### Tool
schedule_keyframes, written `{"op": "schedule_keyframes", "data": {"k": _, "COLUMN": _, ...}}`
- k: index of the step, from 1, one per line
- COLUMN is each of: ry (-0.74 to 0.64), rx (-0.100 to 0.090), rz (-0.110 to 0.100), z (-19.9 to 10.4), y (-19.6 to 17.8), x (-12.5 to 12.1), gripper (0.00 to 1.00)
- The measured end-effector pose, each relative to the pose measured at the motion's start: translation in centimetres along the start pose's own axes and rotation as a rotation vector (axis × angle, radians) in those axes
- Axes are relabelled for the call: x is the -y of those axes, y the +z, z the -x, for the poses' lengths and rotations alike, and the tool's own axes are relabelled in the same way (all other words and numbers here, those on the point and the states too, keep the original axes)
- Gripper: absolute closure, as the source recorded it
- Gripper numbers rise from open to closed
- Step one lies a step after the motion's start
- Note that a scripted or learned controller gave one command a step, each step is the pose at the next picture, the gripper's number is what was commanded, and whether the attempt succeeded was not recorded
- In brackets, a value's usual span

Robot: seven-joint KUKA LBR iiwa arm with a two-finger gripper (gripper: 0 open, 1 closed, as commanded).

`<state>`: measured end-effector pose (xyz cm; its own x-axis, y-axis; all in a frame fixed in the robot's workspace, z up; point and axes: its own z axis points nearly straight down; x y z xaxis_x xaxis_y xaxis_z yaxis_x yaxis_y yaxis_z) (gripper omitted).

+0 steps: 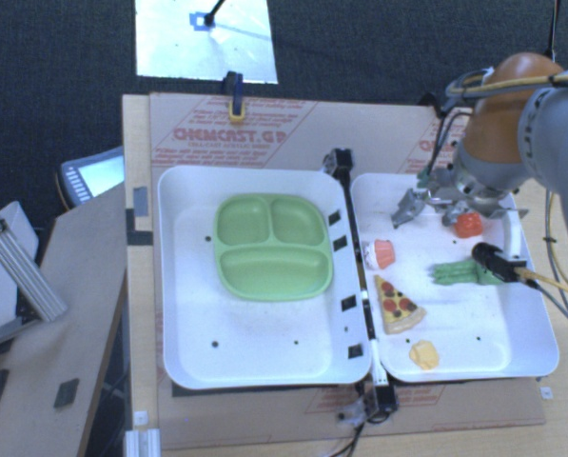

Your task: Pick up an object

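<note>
Gripper point(402, 213): at the end of the grey arm point(550, 131), reaching in from the right. It hangs over the far part of the right bin point(540, 346), above bare white floor. How far open it stands cannot be told from this angle, and nothing can be made out in its grasp.

Right bin, contents:
- red-orange piece point(468, 224), just beside the gripper on its right, partly under the wrist;
- green leafy toy point(453, 273), lying flat towards the middle-right;
- orange-and-white piece point(383, 253), close to the bin's left wall and nearer the camera than the gripper;
- toy pizza slice point(398, 305), near that piece, tip pointing to the far side;
- yellow piece point(423, 354), near the front wall, apart from the pizza slice.

Left bin point(184, 350): one green divided plate point(272, 248) with three compartments, lying flat near the middle.

Both bins rest side by side, touching, on a pale sheet with red print point(264, 127).
</note>
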<state>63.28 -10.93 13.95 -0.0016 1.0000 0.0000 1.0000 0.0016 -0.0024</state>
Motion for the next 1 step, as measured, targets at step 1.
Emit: {"op": "schedule_keyframes", "data": {"k": 1, "ry": 0.0, "rx": 0.0, "rz": 0.001, "z": -0.06, "y": 5.21, "x": 0.0, "gripper": 0.0}}
